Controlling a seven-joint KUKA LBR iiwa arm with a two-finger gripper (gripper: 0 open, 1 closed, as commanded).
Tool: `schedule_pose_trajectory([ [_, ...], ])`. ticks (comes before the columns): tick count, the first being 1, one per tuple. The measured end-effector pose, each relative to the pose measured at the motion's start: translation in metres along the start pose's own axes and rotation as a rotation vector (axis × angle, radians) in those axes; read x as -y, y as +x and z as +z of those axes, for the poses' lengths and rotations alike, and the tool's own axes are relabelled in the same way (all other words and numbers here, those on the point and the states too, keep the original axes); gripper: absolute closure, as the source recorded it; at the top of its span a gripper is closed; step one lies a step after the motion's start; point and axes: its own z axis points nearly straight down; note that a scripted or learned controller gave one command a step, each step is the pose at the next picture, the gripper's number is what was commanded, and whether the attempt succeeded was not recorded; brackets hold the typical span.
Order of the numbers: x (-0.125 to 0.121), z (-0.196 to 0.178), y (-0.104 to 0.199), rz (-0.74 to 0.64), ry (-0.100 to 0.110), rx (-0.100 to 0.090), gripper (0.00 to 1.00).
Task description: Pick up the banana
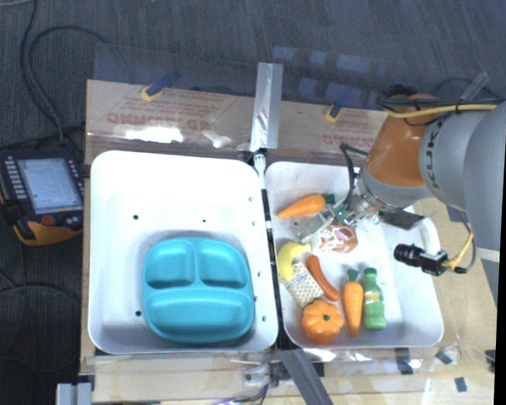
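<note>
Gripper (347,212) hangs low in the right bin (425,308), near its far wall, under the orange band of the arm (458,157). Whether it is wide or narrow cannot be told, as the wrist hides the tips, and nothing can be made out held in it.

Just left of the gripper lies a carrot (301,207), its tip pointing toward it. Just below the gripper sits a reddish packet (337,239), close to or touching it; which one cannot be told. Lower and to the left, near the bin's left wall, is the banana (289,259), well apart from the gripper and partly tucked behind a sausage (321,277). Farther down lie a second carrot (352,306), a green bottle (372,302) and a pumpkin (323,322).

Far to the left, in the other bin (127,191), rests a blue tray (198,289).
</note>
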Motion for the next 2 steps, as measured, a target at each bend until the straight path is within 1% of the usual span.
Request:
schedule_pose_trajectory([
  [1, 0.105, -0.002, 0.080, -0.022, -0.003, 0.000, 0.00],
  [2, 0.075, -0.001, 0.013, 0.337, -0.004, -0.001, 0.00],
])
